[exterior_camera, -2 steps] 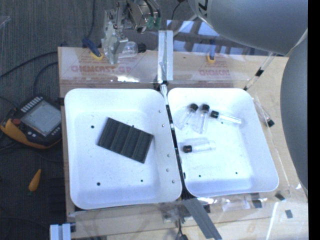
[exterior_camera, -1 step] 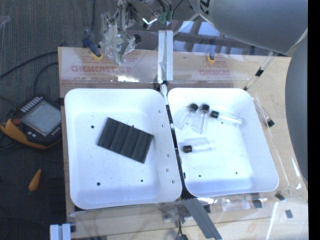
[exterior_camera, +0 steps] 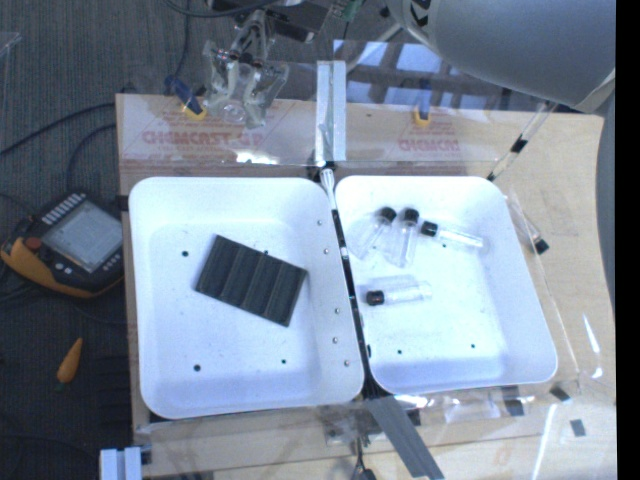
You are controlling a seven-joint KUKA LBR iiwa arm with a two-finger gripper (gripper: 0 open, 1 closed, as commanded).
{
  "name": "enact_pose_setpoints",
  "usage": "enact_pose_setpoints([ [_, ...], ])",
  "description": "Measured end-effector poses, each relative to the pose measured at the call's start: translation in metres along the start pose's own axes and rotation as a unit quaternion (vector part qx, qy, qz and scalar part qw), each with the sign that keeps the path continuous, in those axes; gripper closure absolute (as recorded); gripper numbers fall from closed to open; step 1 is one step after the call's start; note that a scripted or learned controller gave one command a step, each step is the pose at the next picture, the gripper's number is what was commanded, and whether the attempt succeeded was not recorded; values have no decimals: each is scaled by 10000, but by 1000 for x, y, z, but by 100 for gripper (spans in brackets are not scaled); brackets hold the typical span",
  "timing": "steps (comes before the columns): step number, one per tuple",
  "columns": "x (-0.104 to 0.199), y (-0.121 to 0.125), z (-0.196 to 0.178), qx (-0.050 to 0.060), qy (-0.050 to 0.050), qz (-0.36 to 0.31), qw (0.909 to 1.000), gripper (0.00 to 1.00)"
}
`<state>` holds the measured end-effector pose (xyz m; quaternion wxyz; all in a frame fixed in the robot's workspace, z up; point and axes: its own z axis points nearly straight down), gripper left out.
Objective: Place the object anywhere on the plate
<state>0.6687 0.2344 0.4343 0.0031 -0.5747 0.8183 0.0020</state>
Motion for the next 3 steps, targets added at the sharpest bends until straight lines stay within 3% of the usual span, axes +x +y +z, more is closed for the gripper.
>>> enact_pose_setpoints([
  [1, 7, -2, 16, -15, 8, -1621, 9868, 100],
  [2, 6, -2, 1, -16, -8, -3929, 9196, 100],
  [3, 25, 69, 70, -39, 16, -5003, 8658, 100],
])
